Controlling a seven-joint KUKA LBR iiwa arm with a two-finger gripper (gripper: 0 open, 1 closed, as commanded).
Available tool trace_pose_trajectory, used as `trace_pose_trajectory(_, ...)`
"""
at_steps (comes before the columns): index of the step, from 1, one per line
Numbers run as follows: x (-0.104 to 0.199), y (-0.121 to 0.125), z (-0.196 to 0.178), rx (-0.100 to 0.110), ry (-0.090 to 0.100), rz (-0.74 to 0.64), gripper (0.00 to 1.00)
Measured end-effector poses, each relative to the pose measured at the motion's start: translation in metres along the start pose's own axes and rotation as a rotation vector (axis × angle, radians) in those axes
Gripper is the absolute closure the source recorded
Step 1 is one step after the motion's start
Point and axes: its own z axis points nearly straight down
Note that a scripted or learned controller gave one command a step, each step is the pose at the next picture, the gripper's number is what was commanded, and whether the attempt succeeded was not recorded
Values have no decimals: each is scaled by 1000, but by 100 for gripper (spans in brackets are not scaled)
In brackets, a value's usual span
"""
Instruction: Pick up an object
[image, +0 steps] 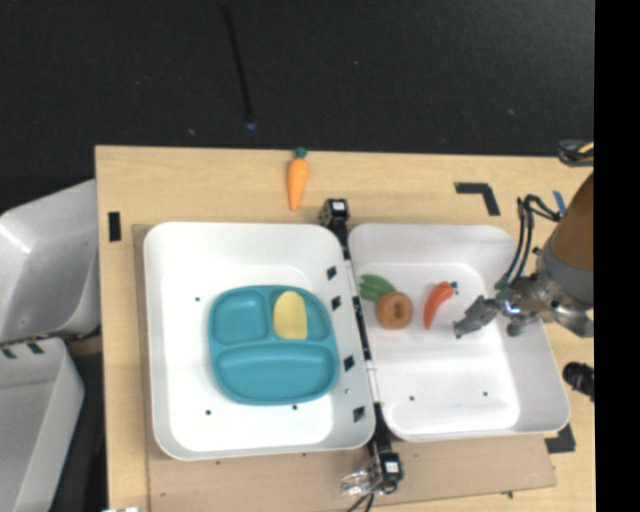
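The wooden bench (120, 420) carries two white bins, left (170, 400) and right (450, 415), side by side. A carrot (297, 180) lies behind them.

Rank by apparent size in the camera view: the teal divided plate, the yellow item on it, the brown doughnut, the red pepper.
1. teal divided plate, by far largest.
2. yellow item.
3. brown doughnut and red pepper: too alike to rank, rounder versus longer and thinner.

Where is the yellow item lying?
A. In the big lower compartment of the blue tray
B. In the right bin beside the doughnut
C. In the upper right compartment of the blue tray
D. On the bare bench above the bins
C: the yellow item lies in the upper right compartment of the blue tray, which sits in the left bin.
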Motion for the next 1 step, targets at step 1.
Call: trace_pose_trajectory(1,3,-2,63,0,0,1,0)
